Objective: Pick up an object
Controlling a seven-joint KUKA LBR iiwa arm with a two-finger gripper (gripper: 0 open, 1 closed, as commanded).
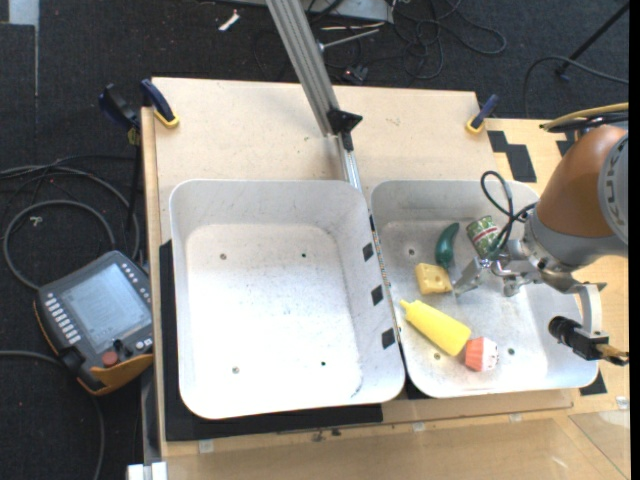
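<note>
A wooden bench (420, 118) bears two white bins. The left bin (190, 218) sits beside the right bin (400, 208), their rims touching along the middle. The grey arm (580, 193) with its orange band reaches in over the right bin's far right side. Its gripper (480, 273) hangs low inside that bin, but whether it is released or clenched I cannot tell.

Four objects lie in the right bin. The yellow bottle (437, 325) lies tilted below and left of the gripper, near it, with a red-and-white toy (482, 354) touching its lower end. A yellow block (433, 279) sits just left of the gripper. A dark green piece (446, 242) lies up and left, just beside it. A green-labelled can (484, 234) stands right above the gripper, close against it; its label writing is too small to read.
</note>
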